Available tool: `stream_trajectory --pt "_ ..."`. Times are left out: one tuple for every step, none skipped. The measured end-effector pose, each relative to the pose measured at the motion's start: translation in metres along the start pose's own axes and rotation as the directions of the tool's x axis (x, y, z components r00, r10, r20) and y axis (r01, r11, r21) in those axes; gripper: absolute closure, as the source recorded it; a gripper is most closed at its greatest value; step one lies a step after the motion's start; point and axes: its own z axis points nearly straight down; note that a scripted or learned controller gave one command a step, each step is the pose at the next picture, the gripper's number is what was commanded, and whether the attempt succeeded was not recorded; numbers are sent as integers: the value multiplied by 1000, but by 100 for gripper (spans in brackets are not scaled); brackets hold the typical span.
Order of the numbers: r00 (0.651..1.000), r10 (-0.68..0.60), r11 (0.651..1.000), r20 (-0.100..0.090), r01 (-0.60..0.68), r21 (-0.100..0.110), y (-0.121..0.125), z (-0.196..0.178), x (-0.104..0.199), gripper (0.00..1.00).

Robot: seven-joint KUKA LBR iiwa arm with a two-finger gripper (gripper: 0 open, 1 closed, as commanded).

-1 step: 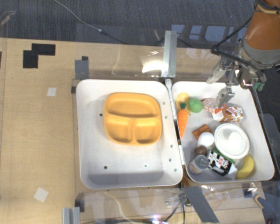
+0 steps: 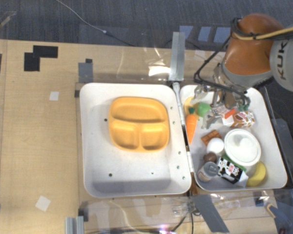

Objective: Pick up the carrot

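An orange carrot [image 2: 190, 126] with a green top lies along the left wall of the right bin [image 2: 276, 145], pointing toward the front. My gripper [image 2: 219, 108] hangs over the back of that bin, just right of the carrot's green end. It sits among the clutter, and nothing shows between its fingers.
A yellow divided tray [image 2: 138, 124] rests in the left bin [image 2: 95, 169]. The right bin holds a white bowl [image 2: 242, 147], a yellow banana [image 2: 256, 175], a cow-print carton [image 2: 229, 170], an egg [image 2: 215, 145], a small packet [image 2: 241, 117] and other small items.
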Motion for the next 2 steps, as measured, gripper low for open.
stream_trajectory --pt "996 88 996 11 -88 4 -35 86 28 0" --pt "980 198 980 27 -198 3 -29 89 36 0"
